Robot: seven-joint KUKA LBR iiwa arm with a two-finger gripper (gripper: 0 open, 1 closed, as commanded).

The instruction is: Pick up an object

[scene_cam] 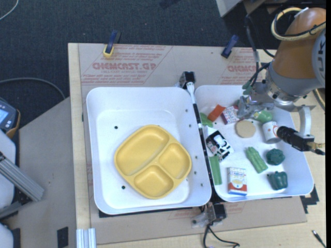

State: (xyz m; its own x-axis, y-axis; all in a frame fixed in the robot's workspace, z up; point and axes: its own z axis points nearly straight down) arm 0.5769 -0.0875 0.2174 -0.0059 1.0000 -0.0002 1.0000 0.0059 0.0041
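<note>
step: reach, no grasp yet | gripper [247,107] low in right bin [305,161], over the clutter beside the tan disc [245,129] | grip state: cannot tell | next: settle on one item, close, lift

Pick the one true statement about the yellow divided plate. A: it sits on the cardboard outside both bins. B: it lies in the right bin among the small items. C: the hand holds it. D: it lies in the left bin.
D: the yellow divided plate lies flat on the floor of the left bin, apart from the hand over the right bin.
</note>
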